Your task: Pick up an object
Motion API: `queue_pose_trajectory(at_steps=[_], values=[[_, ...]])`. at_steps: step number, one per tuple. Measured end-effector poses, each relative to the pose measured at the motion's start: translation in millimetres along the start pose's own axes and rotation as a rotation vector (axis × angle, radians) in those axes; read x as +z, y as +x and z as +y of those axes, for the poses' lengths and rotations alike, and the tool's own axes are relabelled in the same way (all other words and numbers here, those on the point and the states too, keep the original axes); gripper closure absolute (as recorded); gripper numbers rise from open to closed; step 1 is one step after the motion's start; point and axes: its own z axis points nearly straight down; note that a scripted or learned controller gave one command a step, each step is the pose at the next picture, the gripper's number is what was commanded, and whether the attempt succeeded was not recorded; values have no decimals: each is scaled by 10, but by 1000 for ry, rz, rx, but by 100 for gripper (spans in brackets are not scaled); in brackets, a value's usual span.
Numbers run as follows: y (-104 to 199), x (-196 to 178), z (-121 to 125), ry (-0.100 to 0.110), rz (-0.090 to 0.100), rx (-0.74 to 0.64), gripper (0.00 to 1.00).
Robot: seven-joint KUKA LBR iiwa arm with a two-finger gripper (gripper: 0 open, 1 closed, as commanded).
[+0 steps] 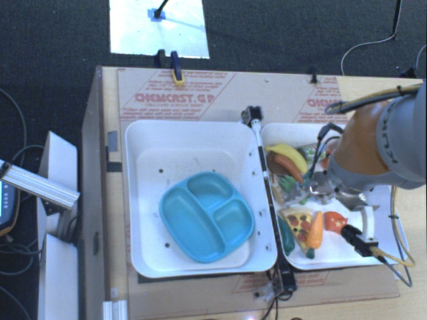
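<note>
Arm sits low over the right bin [373, 262], gripper [308, 187] down among the toy food beside the banana [288, 155]; carrot [315, 229] lies just in front. Looks like the reach-in step. Next needs a clean close and lift

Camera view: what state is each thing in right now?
Blue plate: flat in the left bin, nothing on it.
Banana: lying in the right bin.
Carrot: lying beside the pizza slice.
Arm: reaching over the right bin.
Gripper: low among the toys.
</note>
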Motion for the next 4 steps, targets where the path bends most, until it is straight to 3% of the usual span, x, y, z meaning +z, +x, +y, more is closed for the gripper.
queue_pose_trajectory(at_steps=[1, 2, 3, 4], values=[[142, -192, 762, -3, 0, -3, 0], [36, 1, 431, 1, 0, -1, 0], [-104, -9, 898, -1, -1, -3, 0], [23, 61, 1160, 64, 2, 12, 0]])
